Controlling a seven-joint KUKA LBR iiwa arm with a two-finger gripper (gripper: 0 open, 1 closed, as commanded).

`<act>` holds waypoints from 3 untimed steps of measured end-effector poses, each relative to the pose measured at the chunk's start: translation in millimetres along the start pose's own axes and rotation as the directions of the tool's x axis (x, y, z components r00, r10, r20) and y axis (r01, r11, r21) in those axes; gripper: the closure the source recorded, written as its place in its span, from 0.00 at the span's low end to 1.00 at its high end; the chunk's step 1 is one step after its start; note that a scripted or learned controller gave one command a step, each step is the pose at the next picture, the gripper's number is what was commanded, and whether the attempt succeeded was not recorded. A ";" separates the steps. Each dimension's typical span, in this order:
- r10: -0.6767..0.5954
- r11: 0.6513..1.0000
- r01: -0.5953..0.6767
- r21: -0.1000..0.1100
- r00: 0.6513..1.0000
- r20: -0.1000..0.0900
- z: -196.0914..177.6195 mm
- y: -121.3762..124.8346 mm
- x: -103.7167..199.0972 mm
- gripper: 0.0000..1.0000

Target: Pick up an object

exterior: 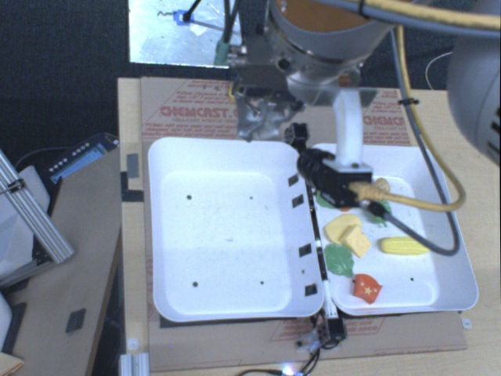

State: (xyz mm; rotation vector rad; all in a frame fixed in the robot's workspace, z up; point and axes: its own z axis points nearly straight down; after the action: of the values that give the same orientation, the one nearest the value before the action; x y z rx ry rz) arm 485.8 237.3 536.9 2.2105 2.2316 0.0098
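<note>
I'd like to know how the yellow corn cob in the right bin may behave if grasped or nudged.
The corn cob looks rounded and elongated, so it would probably roll if nudged across its length. It looks like a plastic toy, so likely light, rigid and somewhat slippery. It lies apart from the cheese wedge, so rolling has room.

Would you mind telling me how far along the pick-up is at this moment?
Done: nothing looks picked up; the yellow wedge, corn cob, green piece and red piece all lie in the right bin. In hand: the gripper sits by the far rim of the left bin, away from those pieces, with nothing seen in its grasp. Left: reaching one piece, gripping it and lifting it.
</note>
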 end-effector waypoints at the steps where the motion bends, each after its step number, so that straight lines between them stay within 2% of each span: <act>1: 0.017 1.000 -0.017 0.008 1.000 0.007 54.7 0.0 -86.9 1.00; 2: -0.003 1.000 0.003 -0.002 1.000 -0.002 -0.9 -0.3 1.9 1.00; 3: 0.018 1.000 -0.018 0.008 1.000 0.007 59.8 -0.1 -106.1 1.00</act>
State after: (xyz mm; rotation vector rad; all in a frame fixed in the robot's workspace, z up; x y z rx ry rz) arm 486.9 131.4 476.7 2.2310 2.2118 -0.0067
